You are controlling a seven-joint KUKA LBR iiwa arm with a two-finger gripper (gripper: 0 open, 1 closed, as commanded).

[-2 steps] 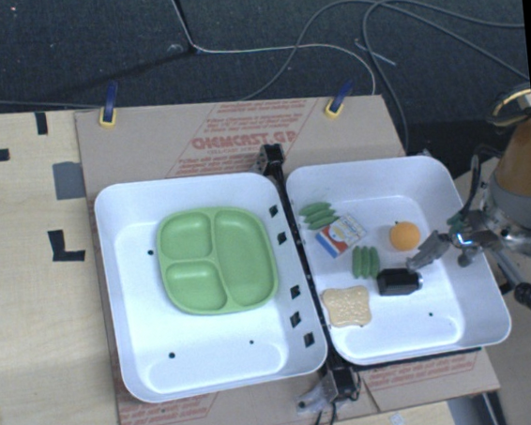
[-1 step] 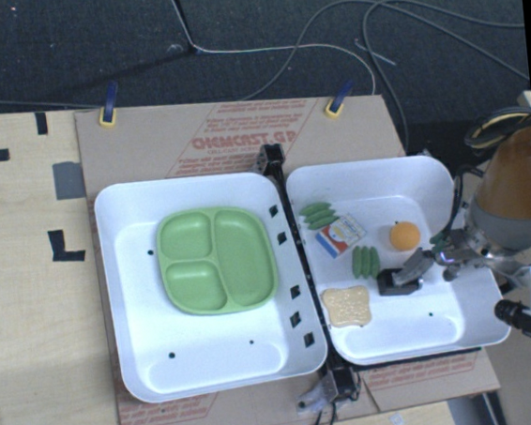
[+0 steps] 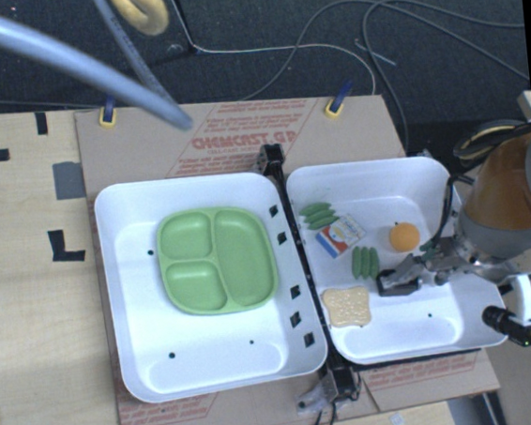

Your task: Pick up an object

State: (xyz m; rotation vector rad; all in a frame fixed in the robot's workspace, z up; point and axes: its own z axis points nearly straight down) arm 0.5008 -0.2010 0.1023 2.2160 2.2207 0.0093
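Observation:
The right bin (image 3: 448, 334) holds several small things. A green pea pod (image 3: 318, 214) lies near its back left, with a red, white and blue packet (image 3: 341, 237) just below it. An orange ball (image 3: 403, 236) sits mid-bin, another green pod (image 3: 365, 262) lies left of centre, and a slice of toast (image 3: 347, 307) rests at the front left. My gripper (image 3: 393, 283) reaches in from the right and is low over the bin floor. It sits below the orange ball, right of the toast and beside the green pod. Nothing shows held in it.
The left bin (image 3: 140, 361) holds a green divided plate (image 3: 219, 259). A black divider with clips (image 3: 293, 251) runs between the bins. The grey and orange arm (image 3: 501, 210) stands over the right bin's right rim. Cables lie on the dark surface behind the bench.

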